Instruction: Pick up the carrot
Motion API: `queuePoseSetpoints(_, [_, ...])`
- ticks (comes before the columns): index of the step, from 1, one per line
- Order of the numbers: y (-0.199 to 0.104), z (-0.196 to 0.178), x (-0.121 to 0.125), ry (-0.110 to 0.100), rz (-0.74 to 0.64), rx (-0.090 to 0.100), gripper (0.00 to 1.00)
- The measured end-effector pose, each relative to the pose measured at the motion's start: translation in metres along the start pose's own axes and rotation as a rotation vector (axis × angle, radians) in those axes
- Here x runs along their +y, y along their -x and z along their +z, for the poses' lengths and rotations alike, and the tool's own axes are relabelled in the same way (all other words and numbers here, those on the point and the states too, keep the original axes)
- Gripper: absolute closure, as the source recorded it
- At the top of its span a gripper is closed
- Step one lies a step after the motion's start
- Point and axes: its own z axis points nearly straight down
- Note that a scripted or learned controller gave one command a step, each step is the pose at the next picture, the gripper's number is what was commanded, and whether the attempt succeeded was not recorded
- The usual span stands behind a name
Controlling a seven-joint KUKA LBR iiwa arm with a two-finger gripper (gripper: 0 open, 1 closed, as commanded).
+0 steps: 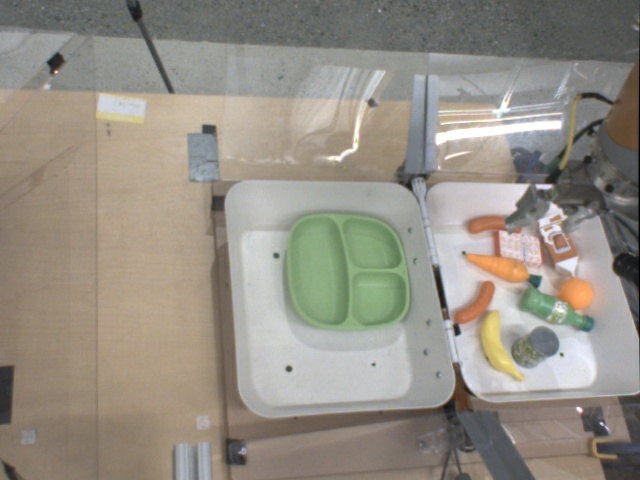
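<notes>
Carrot lying just below-left of the jaws, in the right bin.

The carrot [498, 266] is lying in the upper middle of the right bin [600, 383], its long axis running nearly across the view, thin tip pointing left toward the bin divider and thick end touching or just beside a red-and-white carton [521, 246]. The jaws [530, 208] are hovering above and a little to the right of it, near the bin's far edge; whether they are parted or closed I cannot tell, and nothing is showing between them. I judge the coming move as a short shift down-left in the view, with the jaws needing to close across the carrot's narrow width. A sausage [487, 224] is sitting between jaws and carrot, another sausage [474, 303] and a banana [497, 344] below, so crowding is looking like the risk. The left bin is holding a green tray [347, 270].
</notes>
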Motion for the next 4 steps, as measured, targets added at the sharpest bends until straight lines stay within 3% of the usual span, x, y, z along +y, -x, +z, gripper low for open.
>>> queuePoseSetpoints(1, [0.015,0.167,-0.052,0.012,-0.045,-0.002,0.0])
queuePoseSetpoints(2, [0.048,0.174,0.045,0.001,0.082,-0.002,0.0])
queuePoseSetpoints(3, [-0.009,0.178,0.088,-0.023,-0.008,0.003,0.0])
queuePoseSetpoints(4, [0.019,0.132,0.098,0.002,-0.054,-0.002,0.0])
